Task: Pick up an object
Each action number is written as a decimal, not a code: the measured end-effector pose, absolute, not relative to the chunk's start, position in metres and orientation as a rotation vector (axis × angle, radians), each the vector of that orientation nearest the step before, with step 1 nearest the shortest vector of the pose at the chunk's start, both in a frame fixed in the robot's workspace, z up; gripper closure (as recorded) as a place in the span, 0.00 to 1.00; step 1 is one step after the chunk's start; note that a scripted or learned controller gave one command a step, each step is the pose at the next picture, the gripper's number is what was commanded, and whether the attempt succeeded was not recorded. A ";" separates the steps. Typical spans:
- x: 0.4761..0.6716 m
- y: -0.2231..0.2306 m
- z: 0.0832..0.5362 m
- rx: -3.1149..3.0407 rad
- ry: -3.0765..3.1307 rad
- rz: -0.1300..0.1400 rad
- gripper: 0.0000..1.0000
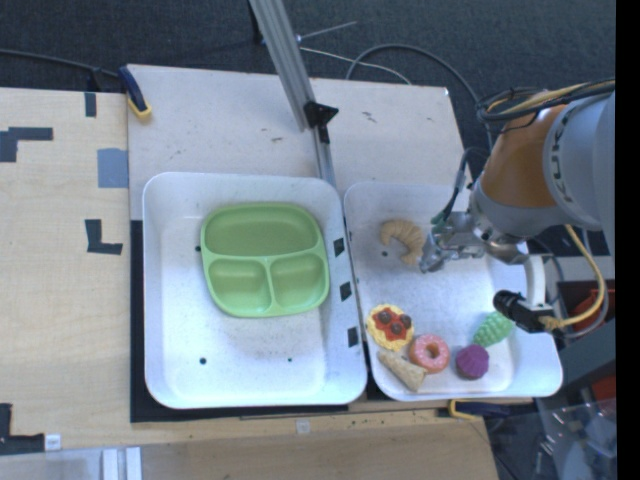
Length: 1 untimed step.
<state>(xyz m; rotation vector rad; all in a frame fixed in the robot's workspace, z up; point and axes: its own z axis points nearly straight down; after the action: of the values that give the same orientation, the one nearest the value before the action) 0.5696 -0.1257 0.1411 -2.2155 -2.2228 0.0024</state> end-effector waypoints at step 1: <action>0.579 -0.120 0.190 -2.221 -2.227 -0.004 1.00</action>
<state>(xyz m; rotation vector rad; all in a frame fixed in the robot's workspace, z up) 0.5790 -0.1195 0.1903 -2.2210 -2.2267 -0.0043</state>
